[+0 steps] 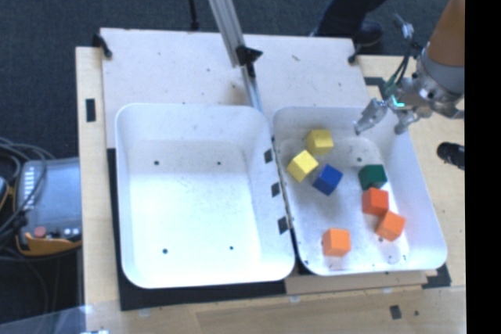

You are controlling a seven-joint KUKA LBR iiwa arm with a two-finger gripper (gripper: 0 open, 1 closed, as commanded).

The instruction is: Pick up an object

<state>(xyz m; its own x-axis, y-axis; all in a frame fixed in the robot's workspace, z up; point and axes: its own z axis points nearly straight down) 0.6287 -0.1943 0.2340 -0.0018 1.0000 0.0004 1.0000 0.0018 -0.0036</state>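
Nearest, at lower right of the frame, an orange cube [337, 241] lies alone with free room around. Higher, blue cube [328, 179] touches yellow cube [303, 165], harder to grasp. Gripper [384, 121] hangs over the right bin's [427, 199] upper rim, fingers apparently spread and holding nothing.

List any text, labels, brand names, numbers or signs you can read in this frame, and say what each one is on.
No text is readable in this frame.
The blocks in the right bin have plain faces, with no letters or numbers.
The grey device at the left edge has small marks on its panel, too blurred to read.
The gripper and arm carry no legible label.
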